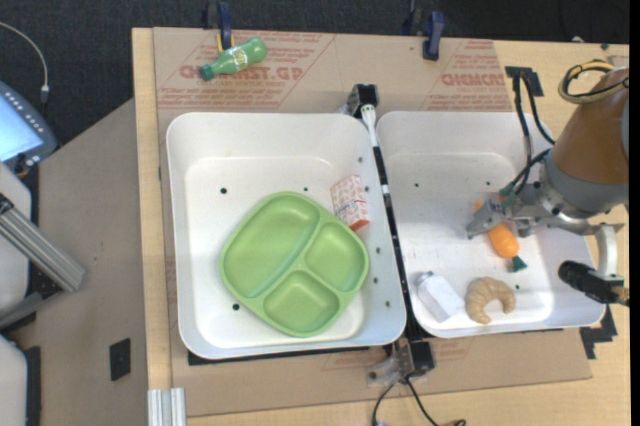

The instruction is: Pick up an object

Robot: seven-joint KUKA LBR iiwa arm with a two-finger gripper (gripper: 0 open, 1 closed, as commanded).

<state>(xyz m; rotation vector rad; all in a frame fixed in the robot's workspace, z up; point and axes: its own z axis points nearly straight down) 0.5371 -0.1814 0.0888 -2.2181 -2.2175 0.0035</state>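
An orange toy carrot [503, 241] with a green tip lies in the right bin [440, 164], near its right side. My gripper [497, 217] hangs right above the carrot's upper end, touching or nearly touching it; the grey arm with its orange band comes in from the right. A tan croissant [490, 298] and a small white block [437, 294] rest near the right bin's front wall. In the left bin [200, 174] sit a green divided plate [294, 262] and a red-and-white packet [349, 202].
A green bottle [232, 60] lies on the cardboard bench top behind the left bin. Blue clamps [432, 34] hold the bench's back edge. Black cables [527, 114] run over the right bin's back right corner.
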